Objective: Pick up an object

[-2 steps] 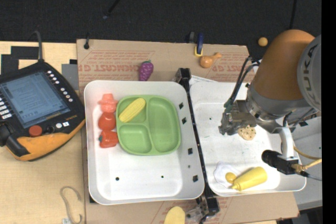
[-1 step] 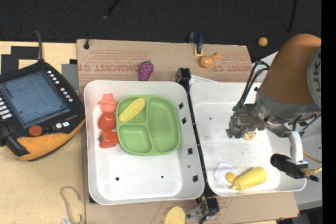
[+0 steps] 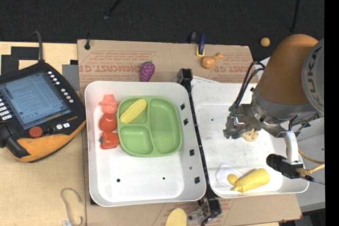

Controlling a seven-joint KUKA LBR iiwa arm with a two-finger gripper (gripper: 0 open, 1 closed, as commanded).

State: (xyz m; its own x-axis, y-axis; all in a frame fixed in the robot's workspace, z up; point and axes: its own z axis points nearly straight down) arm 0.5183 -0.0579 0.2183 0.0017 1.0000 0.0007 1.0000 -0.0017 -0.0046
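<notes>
Right white bin, claw just left of a tan cookie, finger state impossible to tell.

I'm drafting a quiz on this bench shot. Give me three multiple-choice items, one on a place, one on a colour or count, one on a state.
1. Where does the corn lie?
A. in the green tray's upper-left compartment
B. on the cardboard
C. in the right bin

2. What colour is the bottle in the right bin?
A. blue
B. yellow
C. black

3. How does the bottle lie?
A. standing upright
B. on its side
C. hanging from the arm

Answers: 1 A, the corn sits in that section of the green tray; 2 B, it is yellow all over; 3 B, it lies flat along the bin floor near the front wall.
</notes>
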